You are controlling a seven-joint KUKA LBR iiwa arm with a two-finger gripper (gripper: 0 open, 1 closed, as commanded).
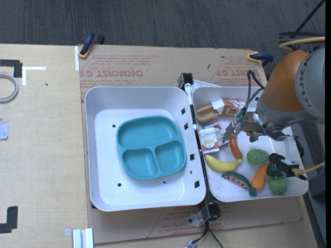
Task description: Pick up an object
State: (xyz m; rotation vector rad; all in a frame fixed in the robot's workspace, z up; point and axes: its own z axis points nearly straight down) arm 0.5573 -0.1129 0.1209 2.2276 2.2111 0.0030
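**binwatcher:** The hand (231, 132) hangs low in the right white plastic bin (297, 190), at its 9 o'clock side, by the small red-and-white printed packet (209, 138), probably the easiest flat target. Can't tell if the hand's open or holding anything.

**kuka_fan:** Tight spot: bin wall at 9, yellow plastic banana (223, 163) at 6.

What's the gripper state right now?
Gripper: low in the right bin, over the small white packet; open or closed cannot be told.
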